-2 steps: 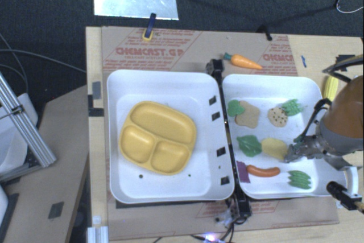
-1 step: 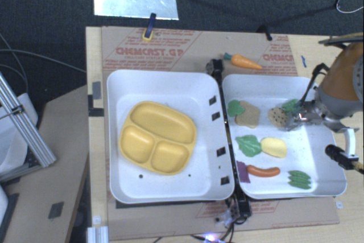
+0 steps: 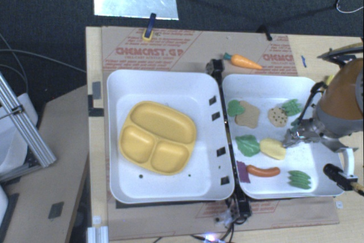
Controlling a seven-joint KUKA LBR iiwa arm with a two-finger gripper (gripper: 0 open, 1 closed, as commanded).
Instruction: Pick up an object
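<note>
Several toys crowded the right bin (image 3: 267, 83); the gripper (image 3: 291, 139), its state unclear, hung beside the yellow piece (image 3: 273, 149) and could easily nudge it aside.

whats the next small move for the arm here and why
Probably lower a little onto the yellow toy food piece: the end effector sits just beside its right end in the right bin, and nothing is visibly held yet.

Hand (image 3: 291, 139) lowered (arm from right)
</note>
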